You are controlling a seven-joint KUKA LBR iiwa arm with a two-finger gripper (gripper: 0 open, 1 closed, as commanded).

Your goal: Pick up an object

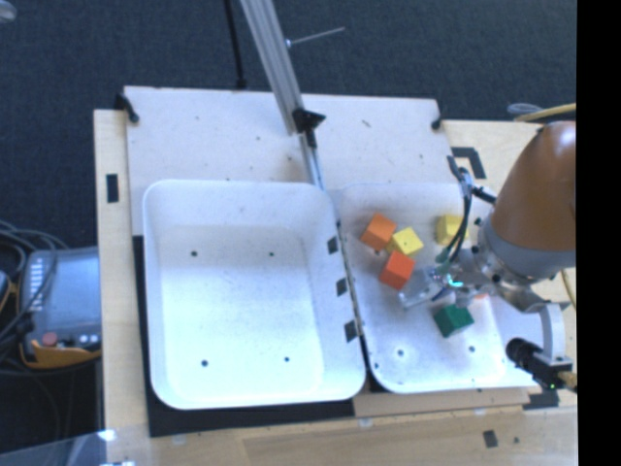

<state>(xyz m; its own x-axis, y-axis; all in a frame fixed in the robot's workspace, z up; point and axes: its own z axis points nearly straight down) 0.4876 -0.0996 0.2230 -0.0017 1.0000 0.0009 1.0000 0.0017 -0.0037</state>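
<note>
In the right bin (427, 372) lie several small blocks: an orange one (378, 231), a yellow one (408, 242), a second orange one (396, 270), another yellow one (448, 228) and a green one (452, 319). My gripper (434, 289) hangs low over the bin, between the lower orange block and the green block. Its metal fingers point left, just above the green block. I see no block between them.
The left bin (243, 294) sits beside the right one, with their rims meeting at the middle. A slanted metal pole (277, 56) rises from behind the bins. A grey control box (63, 304) with cables sits off the bench at left.
</note>
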